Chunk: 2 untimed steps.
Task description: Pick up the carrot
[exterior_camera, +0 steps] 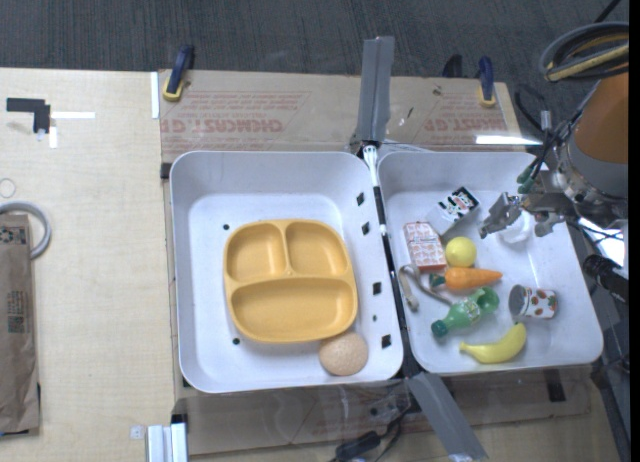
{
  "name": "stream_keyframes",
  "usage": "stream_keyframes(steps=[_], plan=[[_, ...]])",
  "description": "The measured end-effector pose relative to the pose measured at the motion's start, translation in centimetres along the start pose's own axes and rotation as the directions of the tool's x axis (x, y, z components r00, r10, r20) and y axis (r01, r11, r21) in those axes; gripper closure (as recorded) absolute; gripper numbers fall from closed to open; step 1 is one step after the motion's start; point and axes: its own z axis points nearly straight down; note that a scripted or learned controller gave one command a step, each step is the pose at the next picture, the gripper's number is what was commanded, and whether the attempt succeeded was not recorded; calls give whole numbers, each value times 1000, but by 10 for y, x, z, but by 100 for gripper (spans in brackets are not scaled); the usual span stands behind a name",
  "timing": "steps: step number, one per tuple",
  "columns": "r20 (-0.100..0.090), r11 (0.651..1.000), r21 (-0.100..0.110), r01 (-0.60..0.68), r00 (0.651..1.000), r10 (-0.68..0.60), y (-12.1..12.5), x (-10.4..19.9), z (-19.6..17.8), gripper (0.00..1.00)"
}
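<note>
my hand [527, 212] hangs over the far right part of the right bin [578, 352], its fingers spread apart with nothing between them. the carrot [472, 277] lies on its side near the middle of that bin, well apart from my hand, its tip pointing right. a yellow lemon [460, 251] touches it from behind, and a green bottle [464, 313] lies just in front of it. a banana [494, 345] sits near the front wall, a small printed cup [533, 303] to the carrot's right, a red-and-white box [424, 245] to its left. the left bin [190, 280] holds a yellow divided plate [290, 280] and a tan ball [344, 355].
</note>
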Motion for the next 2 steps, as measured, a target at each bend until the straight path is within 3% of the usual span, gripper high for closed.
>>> stream_keyframes(steps=[1, 2], plan=[[0, 999, 0, 53, 999, -53, -12, 24, 117, 0], [1, 999, 0, 49, 999, -49, -12, 23, 108, 100]])
